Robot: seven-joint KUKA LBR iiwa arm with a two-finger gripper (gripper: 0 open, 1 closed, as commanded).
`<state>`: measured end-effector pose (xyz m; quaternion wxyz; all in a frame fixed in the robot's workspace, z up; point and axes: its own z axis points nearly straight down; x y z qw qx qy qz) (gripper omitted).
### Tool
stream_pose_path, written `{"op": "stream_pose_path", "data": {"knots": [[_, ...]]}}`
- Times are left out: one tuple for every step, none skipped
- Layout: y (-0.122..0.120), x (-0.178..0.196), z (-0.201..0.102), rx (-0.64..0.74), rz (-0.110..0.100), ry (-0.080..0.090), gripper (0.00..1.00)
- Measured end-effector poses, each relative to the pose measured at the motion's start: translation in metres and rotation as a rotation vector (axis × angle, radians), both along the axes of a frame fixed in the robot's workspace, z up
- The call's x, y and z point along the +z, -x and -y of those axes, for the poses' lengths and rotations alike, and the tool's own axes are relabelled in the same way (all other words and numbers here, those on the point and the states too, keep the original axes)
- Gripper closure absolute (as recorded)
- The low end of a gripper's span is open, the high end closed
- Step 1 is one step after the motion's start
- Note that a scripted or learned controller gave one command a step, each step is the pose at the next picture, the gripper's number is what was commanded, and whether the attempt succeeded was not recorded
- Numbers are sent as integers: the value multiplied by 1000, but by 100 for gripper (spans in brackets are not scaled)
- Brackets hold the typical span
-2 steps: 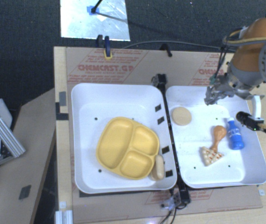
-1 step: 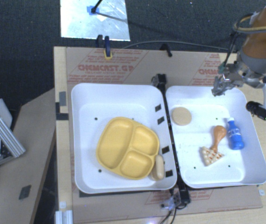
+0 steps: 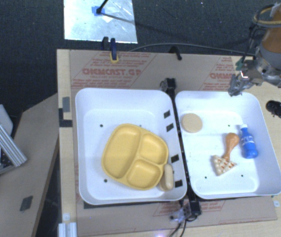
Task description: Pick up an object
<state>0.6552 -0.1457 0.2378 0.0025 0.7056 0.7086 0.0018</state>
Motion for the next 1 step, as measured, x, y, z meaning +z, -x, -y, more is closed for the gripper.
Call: {"op": "stream_pose_path", "data": {"knots": [[16, -6, -60, 5, -5, -3, 100]]}}
